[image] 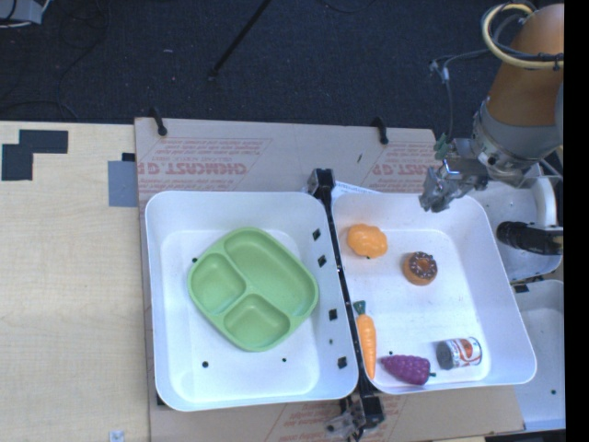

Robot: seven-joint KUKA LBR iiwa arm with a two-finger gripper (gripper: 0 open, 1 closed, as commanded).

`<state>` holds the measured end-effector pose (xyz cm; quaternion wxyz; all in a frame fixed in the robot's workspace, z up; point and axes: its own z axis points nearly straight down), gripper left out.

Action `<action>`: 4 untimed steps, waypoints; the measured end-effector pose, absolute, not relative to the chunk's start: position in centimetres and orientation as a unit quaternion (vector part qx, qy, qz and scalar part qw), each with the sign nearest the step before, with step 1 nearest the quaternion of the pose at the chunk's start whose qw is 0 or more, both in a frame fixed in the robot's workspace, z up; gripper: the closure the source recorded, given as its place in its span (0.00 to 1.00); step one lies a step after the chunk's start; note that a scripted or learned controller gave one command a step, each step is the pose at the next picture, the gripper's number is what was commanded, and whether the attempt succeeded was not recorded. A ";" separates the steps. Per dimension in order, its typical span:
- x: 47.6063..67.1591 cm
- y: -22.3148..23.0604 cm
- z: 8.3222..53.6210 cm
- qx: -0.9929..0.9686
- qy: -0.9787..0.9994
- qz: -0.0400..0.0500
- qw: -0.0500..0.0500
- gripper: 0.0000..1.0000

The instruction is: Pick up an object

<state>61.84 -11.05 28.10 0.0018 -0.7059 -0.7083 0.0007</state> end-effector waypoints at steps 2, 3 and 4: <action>58.8 -0.7 26.0 -0.706 -0.709 0.001 0.003 1.00; 58.6 4.3 24.7 -0.706 -0.709 0.001 0.003 1.00; 56.3 8.6 24.0 -0.706 -0.708 0.002 0.002 1.00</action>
